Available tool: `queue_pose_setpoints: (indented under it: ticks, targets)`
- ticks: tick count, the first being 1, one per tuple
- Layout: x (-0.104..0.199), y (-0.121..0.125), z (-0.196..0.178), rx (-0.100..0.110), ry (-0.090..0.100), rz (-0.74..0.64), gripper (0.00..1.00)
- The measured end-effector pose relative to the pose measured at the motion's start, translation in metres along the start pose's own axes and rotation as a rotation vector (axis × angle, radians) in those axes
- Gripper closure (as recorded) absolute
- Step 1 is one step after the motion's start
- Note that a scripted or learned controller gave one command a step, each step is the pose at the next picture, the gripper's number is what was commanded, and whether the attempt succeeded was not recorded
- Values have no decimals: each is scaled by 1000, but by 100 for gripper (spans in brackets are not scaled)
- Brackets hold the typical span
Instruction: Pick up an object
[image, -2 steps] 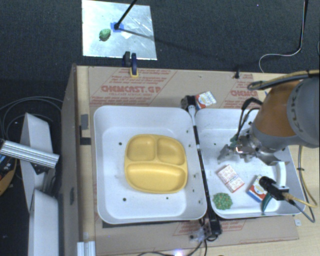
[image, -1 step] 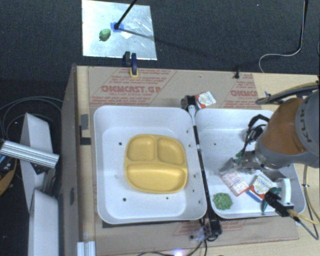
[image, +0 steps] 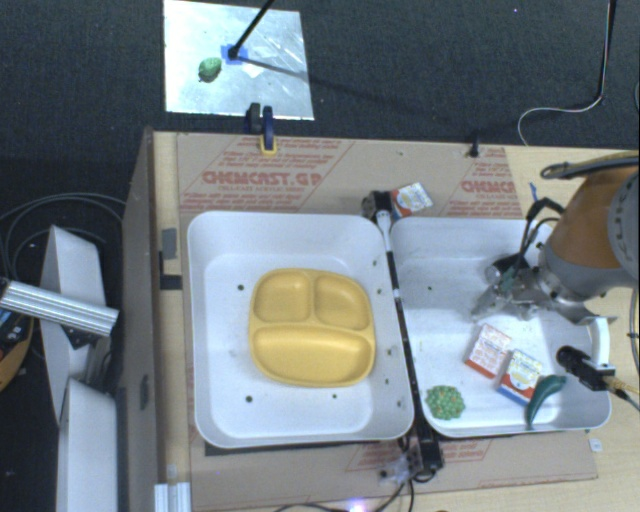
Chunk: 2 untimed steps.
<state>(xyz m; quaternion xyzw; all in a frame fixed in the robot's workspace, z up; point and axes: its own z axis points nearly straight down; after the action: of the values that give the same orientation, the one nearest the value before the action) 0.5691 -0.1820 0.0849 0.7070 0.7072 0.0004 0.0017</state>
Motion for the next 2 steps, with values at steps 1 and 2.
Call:
queue_pose_setpoints:
  ticks: [1,2]
  targets:
    - [-24,79,-66,-3,-1,-4,0]
    - [-24,84,0,0,0,-5,0]
